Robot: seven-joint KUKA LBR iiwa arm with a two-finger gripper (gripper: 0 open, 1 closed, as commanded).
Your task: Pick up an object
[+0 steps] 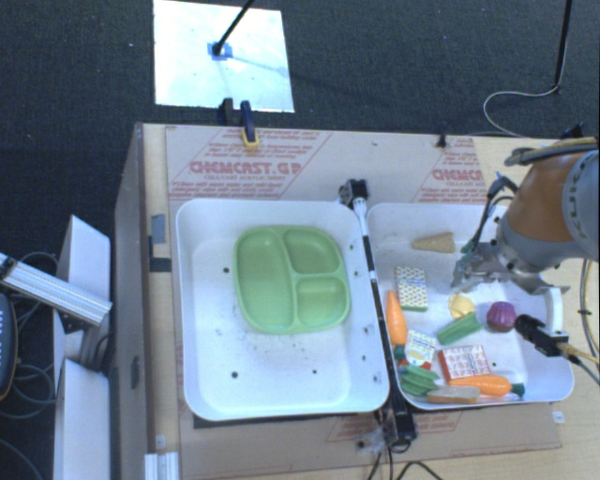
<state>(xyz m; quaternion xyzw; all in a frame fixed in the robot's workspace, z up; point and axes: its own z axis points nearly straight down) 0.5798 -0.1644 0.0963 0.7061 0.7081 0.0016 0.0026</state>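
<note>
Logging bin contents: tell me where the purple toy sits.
The purple toy lies in the right bin, near its right side, beside the yellow piece and below the gripper.

A dark carpeted floor [75, 103] is surrounding the bench on the far and left sides. A pale square sheet [223, 56] is lying on the floor at the far side, with a thin dark rod [234, 26] slanting down onto it. The bench top is carrying a tan board [281, 161] printed with red lettering, and a small clamp [247, 124] is gripping its far edge. A white cable [525, 97] is looping across the floor at the far right. At the near left, pale boxes [82, 281] and a metal rail [52, 286] are standing beside the bench. Even light is falling from above.
</note>
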